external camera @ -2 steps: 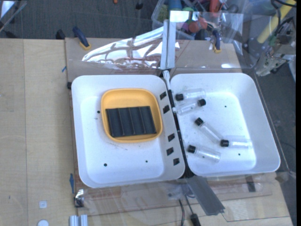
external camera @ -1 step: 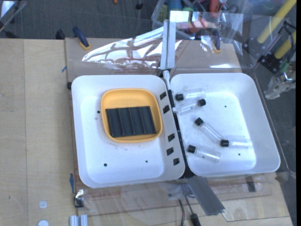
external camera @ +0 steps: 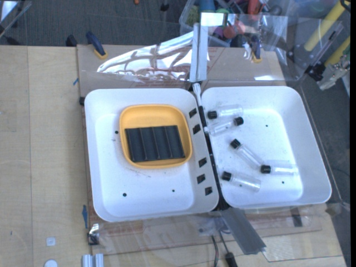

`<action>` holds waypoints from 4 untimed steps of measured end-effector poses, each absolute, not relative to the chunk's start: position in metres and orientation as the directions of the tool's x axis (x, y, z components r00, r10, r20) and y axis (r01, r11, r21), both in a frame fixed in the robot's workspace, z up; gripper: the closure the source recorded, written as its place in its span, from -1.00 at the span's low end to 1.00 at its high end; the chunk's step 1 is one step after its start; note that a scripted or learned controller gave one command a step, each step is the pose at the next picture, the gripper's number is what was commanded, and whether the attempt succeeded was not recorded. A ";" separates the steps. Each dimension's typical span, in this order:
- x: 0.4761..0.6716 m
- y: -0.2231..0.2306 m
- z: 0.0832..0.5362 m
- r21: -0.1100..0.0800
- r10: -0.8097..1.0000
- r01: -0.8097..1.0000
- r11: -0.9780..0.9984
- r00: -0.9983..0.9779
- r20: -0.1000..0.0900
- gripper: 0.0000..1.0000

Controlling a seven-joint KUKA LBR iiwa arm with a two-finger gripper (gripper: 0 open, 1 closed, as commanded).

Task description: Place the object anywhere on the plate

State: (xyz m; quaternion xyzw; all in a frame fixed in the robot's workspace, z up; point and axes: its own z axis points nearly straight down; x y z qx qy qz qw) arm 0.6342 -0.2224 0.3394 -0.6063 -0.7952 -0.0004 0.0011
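tubes [external camera: 245, 151]: clear bodies faint against the white bin; contents too small to tell
crate [external camera: 245, 4]: cut off by the top edge, its contents blurred
tabletop [external camera: 33, 149]: cut off left and below

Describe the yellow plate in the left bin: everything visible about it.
The yellow plate is a rounded-square dish, plastic by its look, with a raised rim. It lies flat in the upper middle of the left white bin, resting on the bin floor. A dark ribbed rectangular insert, with about four lengthwise grooves, sits inside and covers most of its base. The capped clear tubes lie apart in the right bin.
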 end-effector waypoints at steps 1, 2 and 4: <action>0.668 -0.222 0.301 0.002 0.814 0.814 0.581 -0.581 0.002 1.00; 0.608 -0.224 0.231 0.002 0.718 0.718 0.696 -0.696 0.006 1.00; 0.601 -0.224 0.234 0.004 0.510 0.510 0.860 -0.860 0.004 1.00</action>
